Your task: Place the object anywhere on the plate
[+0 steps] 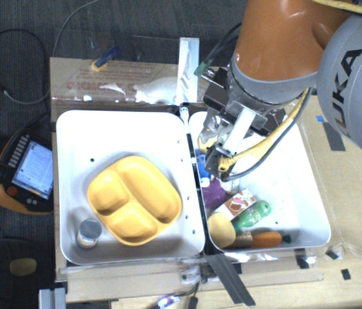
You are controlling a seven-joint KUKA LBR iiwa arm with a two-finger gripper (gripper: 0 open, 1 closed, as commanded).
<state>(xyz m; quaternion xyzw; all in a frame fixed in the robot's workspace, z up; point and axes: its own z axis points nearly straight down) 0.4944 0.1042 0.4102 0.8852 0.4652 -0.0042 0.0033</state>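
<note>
1. My gripper (214, 163) hangs low over the left side of the right bin (309, 192), close against the divider between the two bins; whether it is open, closed or holding anything I cannot tell.

2. Directly below it in the view, toward the bin's near left corner, the loose items crowd together: a purple piece (214, 192), a red-and-white packet (238, 203), a green bottle (253, 214), a yellowish round fruit-like piece (220, 229) and an orange carrot-like piece (263, 239).

3. The green bottle lies on its side, long axis running left-to-right with a slight tilt; the orange piece lies nearly parallel to it, along the near wall.

4. The yellow divided plate (134, 199) sits in the left bin (71, 140), to the left of my gripper and across the divider, its long axis running diagonally.

5. A small metal can (89, 232) stands just beside the plate's near left edge.

6. My judgement: the carry runs leftward over the divider.
</note>
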